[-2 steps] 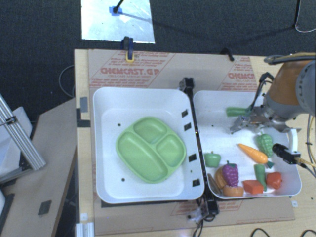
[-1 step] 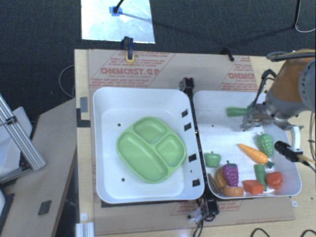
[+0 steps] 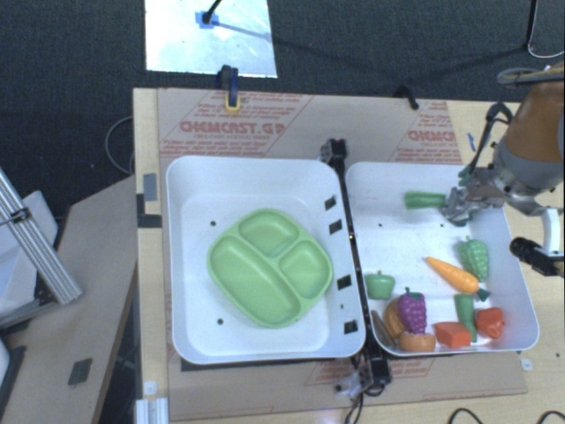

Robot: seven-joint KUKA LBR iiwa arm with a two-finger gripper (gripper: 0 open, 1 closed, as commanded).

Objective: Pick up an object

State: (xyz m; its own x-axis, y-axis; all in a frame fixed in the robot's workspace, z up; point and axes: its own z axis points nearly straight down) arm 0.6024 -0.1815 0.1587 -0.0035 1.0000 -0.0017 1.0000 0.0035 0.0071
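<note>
So the gripper (image 3: pixel 457 206) is sitting low in the right bin (image 3: pixel 388 184), near its far right side, and its fingers look closed around the right end of a green cucumber-ish toy (image 3: pixel 425 200). That piece sticks out to the left of the fingers, lying flat on the bin floor. Can't swear it's lifted at all, looks like it's resting on the white.

Just toward the camera from the gripper there's a bumpy green veggie (image 3: pixel 476 256), and touching it on the left a carrot (image 3: pixel 453 274) lying at a slant. Further toward the camera, in the near part of the bin, the rest of the pile: a green pepper (image 3: pixel 380 284) off to the left, purple grapes (image 3: pixel 411 310), a red block-shaped piece (image 3: pixel 452 333), a dark green stick-like piece (image 3: pixel 465 312) and a red tomato-looking thing (image 3: pixel 491 321), all crowded together.

Well off to the gripper's left is the left bin (image 3: pixel 199 193), holding a light green divided plate (image 3: pixel 270 268) with three compartments.

Farthest out, beyond both bins, a blue and yellow clamp (image 3: pixel 230 87) sits on the edge of the board.
</note>
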